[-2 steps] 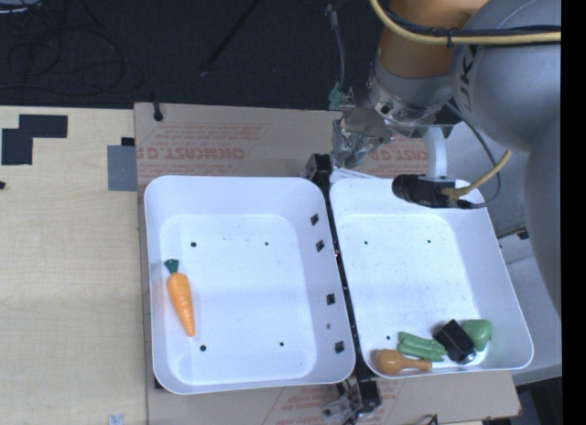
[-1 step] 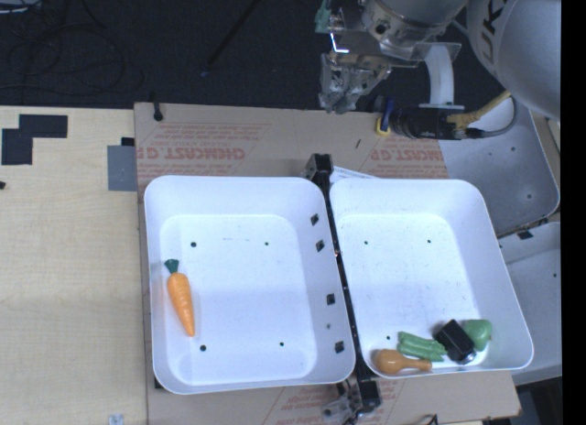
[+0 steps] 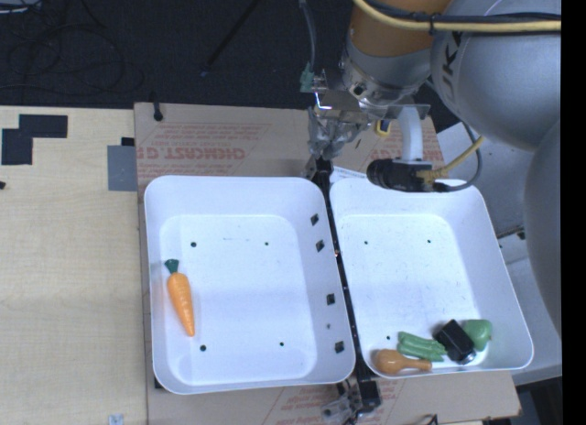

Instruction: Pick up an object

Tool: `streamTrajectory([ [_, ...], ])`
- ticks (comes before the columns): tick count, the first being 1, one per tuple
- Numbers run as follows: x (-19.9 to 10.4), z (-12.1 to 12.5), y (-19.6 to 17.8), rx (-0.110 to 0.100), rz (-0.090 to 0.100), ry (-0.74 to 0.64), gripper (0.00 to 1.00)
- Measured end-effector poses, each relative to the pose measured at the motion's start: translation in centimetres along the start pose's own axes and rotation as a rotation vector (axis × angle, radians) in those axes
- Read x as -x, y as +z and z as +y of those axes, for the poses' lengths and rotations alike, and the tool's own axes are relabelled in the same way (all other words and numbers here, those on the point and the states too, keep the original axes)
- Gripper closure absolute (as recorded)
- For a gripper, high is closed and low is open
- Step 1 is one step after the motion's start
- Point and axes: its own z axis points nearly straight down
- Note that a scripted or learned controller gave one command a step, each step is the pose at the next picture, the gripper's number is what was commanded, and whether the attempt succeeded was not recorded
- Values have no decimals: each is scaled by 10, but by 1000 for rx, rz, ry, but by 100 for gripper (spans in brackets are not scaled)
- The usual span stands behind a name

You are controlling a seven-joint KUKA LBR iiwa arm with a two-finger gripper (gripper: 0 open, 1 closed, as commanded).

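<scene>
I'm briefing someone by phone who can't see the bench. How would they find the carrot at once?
Start with the left bin of the two white ones. The carrot lies near its left wall, towards the front, alone. It is orange with a small green top pointing away from the viewer; the other toys are heaped in the right bin's front corner.

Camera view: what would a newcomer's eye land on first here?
The big grey arm with the orange band fills the upper right, its gripper above the bins' far edge. An orange plastic carrot with a green top lies alone in the left white bin. The right white bin holds small toys in its near corner.
</scene>
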Motion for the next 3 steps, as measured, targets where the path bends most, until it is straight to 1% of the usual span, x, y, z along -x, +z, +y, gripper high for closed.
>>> streamTrajectory([
  [1, -90, -1, -165, 25, 8, -11, 100],
  [2, -14, 0, -67, -3, -2, 6, 100],
  [3, -50, -1, 65, -7, 0, -3, 100],
])
